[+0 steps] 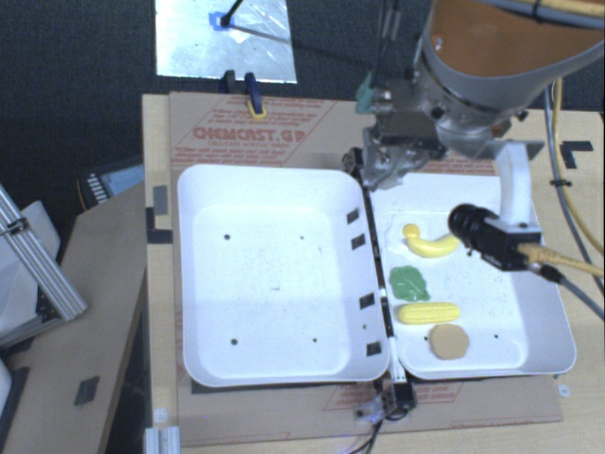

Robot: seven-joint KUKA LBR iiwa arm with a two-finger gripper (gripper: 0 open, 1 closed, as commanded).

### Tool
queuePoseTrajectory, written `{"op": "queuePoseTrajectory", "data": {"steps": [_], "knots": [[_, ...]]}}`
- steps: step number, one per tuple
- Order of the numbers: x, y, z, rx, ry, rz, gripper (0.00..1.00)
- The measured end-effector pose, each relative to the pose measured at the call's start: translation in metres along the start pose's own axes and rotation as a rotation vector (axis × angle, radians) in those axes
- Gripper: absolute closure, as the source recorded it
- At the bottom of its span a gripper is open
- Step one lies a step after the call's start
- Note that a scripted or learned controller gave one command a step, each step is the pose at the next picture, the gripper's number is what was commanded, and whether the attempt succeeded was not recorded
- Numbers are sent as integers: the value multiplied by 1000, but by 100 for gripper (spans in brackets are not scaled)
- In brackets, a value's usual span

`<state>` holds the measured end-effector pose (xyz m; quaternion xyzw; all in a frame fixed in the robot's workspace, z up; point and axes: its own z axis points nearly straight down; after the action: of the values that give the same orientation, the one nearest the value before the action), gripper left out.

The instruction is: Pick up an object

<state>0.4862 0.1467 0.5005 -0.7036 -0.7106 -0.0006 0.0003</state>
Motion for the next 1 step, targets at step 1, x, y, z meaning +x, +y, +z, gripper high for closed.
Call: {"op": "queuePoseTrajectory", "data": {"steps": [1], "knots": [[27,22,-37,-6,2,3,100]]}}
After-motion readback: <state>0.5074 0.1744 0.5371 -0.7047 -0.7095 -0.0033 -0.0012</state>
